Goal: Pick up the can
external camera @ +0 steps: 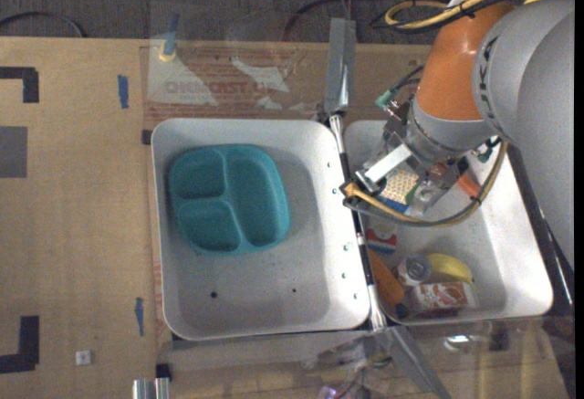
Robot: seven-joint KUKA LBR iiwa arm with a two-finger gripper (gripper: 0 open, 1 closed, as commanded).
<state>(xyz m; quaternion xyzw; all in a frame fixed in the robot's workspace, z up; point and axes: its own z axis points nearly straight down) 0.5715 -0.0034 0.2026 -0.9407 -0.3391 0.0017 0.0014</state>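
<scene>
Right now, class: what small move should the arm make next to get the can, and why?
Probably shift the pincer toward the near end of the right bin and lower it. The can lies there beside the banana, while the pincer hangs over the bin's middle, short of it.

Two bins stand side by side on the worktop (pixel 73 233). The left bin (pixel 310 292) holds a divided plate (pixel 228 196) in its far left part. In the right bin (pixel 520 260), the can (pixel 429 286) lies near the front wall, with a banana (pixel 452 267) just behind it, touching or nearly so. The arm (pixel 493 68) comes in from the right, and its pincer (pixel 401 187) is over the far left part of the right bin, behind the can.
</scene>
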